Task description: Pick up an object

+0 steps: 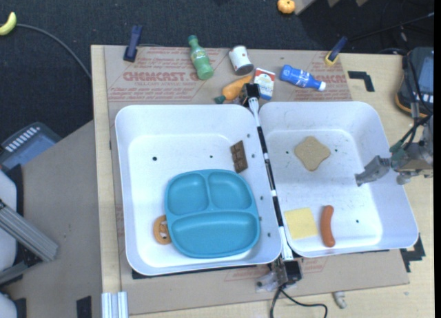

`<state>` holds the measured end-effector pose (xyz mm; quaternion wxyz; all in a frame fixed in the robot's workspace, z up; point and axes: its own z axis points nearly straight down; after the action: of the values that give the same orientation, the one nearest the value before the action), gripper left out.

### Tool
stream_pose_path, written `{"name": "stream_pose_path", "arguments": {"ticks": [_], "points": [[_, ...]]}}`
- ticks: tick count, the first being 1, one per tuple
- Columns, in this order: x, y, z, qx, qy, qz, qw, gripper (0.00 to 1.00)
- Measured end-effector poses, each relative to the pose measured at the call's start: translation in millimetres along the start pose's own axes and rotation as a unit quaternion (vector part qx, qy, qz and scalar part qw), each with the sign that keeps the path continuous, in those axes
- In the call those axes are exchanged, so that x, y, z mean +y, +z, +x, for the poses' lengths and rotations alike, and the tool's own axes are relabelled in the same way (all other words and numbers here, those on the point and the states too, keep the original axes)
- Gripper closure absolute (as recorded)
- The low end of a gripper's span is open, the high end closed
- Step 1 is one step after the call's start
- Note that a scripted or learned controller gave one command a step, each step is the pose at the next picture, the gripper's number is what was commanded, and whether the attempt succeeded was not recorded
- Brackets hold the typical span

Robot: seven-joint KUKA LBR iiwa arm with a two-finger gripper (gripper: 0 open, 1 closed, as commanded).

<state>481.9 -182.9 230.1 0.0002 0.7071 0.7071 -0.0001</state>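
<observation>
We're at approach step: pincer (364,175) over right bin (386,131), can't tell its state. Bread slice (312,153) lies to its upper left; next we descend w/ care.

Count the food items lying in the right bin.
3: a bread slice near the middle, a cheese slice at the front, a sausage beside it. None looks hidden.

Right bin (344,120): bare floor mid-left; bread slice (312,153), cheese (302,223), sausage (327,226) apart, seemingly reachable.
</observation>
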Motion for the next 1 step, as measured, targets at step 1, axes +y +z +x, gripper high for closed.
{"name": "stream_pose_path", "arguments": {"ticks": [1], "points": [[-3.1, 61.1, 55.2, 0.001, 0.0, 0.001, 1.0, 0.0]]}}
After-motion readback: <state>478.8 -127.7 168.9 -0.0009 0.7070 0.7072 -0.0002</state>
